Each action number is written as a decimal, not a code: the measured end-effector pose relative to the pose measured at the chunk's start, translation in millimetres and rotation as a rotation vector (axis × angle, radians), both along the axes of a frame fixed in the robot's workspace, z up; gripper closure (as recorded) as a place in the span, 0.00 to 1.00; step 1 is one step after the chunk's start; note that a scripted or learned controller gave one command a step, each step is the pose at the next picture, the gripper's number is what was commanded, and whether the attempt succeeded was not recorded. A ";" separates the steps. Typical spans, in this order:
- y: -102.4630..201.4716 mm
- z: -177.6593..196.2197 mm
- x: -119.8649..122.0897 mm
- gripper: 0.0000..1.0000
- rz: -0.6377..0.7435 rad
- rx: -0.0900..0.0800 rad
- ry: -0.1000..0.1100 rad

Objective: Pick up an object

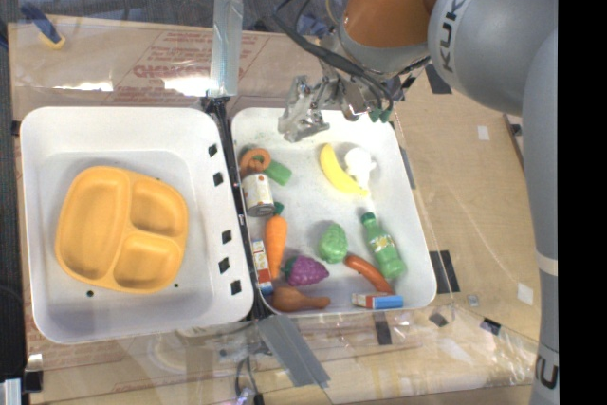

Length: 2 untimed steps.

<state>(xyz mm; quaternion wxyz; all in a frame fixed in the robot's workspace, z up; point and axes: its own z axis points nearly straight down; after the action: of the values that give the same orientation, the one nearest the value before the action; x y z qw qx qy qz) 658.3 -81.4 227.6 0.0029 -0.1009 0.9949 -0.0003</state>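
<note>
The right bin [408,194] holds several toy foods: a yellow banana [335,172] beside a white piece [361,163], a small can [258,194], a carrot [275,244], a green bottle [382,247], a green vegetable [332,243], purple grapes [305,271] and a brown drumstick [296,301]. My gripper [303,120] hangs over the bin's far left corner, above and left of the banana. It looks open, with nothing between its fingers.
The left bin [38,166] holds a yellow divided plate [121,228]. A black divider [232,204] runs between the bins. An orange ring [253,159] and a green piece [279,173] lie near the gripper. A red sausage [366,272] and a small box [377,302] lie at the near edge.
</note>
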 end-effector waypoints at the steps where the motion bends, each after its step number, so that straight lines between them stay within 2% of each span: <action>1: -61.7 -46.1 -17.8 1.00 0.436 -0.001 0.007; 2: -80.8 14.8 0.1 1.00 0.775 -0.005 -0.001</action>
<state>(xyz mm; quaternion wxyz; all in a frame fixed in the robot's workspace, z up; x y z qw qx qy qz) 658.4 -162.2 242.4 0.0028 -0.4692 0.8831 -0.0016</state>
